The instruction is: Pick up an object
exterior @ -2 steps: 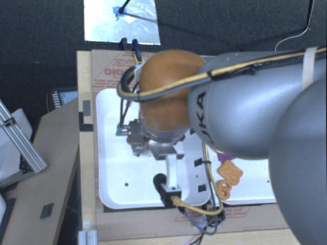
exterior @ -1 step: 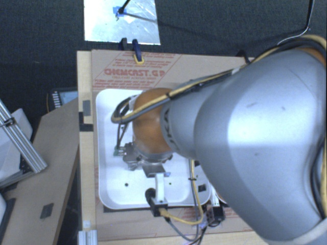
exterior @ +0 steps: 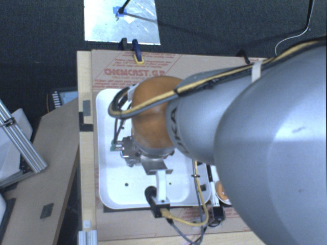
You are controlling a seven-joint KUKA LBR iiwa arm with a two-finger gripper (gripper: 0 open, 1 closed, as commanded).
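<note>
Grey arm (exterior: 265,147) filled the right foreground, orange band (exterior: 150,114) over the left white bin (exterior: 110,188). Gripper hidden beneath wrist; state can't tell. Object location unclear.

A brown board printed CHEMCAST (exterior: 134,71) lies under the white bin (exterior: 110,188), a blue clamp (exterior: 137,49) at its far edge.

Even overhead light, soft shadows; the near arm (exterior: 265,152) looms blurred, and a foil sheet (exterior: 121,14) perhaps glares.
</note>
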